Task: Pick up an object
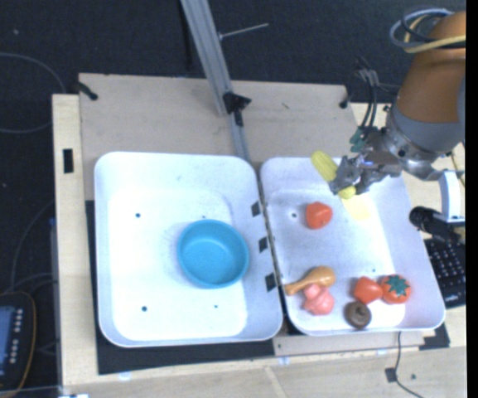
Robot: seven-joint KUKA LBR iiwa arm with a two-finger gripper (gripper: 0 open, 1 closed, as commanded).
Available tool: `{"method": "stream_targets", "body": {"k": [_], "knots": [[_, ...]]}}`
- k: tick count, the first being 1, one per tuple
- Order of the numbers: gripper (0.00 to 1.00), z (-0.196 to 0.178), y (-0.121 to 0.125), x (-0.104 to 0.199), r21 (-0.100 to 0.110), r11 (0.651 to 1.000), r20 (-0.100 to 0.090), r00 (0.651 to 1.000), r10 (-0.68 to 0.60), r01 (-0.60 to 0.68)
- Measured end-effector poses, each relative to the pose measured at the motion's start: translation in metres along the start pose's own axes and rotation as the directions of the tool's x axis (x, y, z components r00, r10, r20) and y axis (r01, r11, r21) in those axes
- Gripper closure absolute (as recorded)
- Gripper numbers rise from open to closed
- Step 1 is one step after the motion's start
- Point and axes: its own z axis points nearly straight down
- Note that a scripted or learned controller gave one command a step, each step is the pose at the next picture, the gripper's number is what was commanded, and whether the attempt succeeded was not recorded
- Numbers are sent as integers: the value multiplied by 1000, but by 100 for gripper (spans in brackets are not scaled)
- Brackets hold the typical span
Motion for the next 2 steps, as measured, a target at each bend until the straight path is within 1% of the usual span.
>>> {"method": "stream_targets", "body": {"k": [1, 2], "knots": [[100, 9, 3, 49, 9, 1000, 0, 1000, -2, 2], [100, 7, -4, 94, 11, 1000, -1, 1000, -2, 2]]}}
